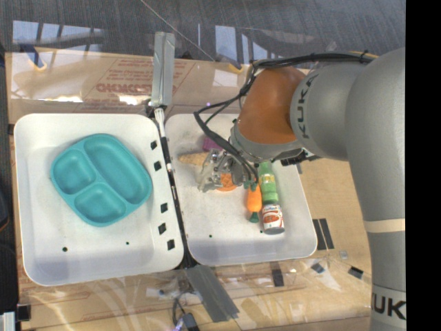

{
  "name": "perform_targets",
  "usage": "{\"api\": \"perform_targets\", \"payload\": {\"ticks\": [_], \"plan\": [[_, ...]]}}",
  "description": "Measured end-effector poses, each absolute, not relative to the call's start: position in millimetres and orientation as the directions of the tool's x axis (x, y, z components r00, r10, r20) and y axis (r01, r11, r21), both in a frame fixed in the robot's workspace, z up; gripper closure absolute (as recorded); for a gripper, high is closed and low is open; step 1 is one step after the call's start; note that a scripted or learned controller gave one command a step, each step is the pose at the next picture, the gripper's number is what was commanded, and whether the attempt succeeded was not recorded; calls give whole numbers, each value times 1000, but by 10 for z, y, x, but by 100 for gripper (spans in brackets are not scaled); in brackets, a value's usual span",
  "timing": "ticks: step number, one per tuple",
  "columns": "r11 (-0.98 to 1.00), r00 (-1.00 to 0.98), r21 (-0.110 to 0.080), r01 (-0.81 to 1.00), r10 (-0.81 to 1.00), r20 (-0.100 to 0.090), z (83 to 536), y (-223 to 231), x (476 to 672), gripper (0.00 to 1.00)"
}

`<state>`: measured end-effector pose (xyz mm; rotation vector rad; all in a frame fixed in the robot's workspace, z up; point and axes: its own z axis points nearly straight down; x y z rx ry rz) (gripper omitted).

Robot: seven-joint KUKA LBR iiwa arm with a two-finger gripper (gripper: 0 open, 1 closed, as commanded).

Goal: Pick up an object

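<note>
Metal two-finger gripper [215, 174] down in right white bin [227, 243], centre frame, over small orange object [225, 183]. Jaws: can't tell. Approach/grasp step; next needs firm closure, then lift.

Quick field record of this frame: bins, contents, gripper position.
left bin: teal divided plate
right bin: carrot, green bottle, red-labelled can, orange item, tan piece, purple item
gripper: low in right bin, by the orange item
jaw state: cannot tell
grasp: none visible
</note>
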<state>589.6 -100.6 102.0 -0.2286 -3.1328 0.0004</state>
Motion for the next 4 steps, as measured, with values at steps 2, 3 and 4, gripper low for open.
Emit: {"api": "perform_targets", "payload": {"ticks": [2, 3, 4], "plan": [[832, -832, 3, 555, 555, -6, 1956, -671, 6211, 100], [709, -709, 1, 705, 705, -3, 2328, -332, 6152, 100], [364, -364, 1, 931, 931, -1, 2876, -268, 6450, 100]]}}
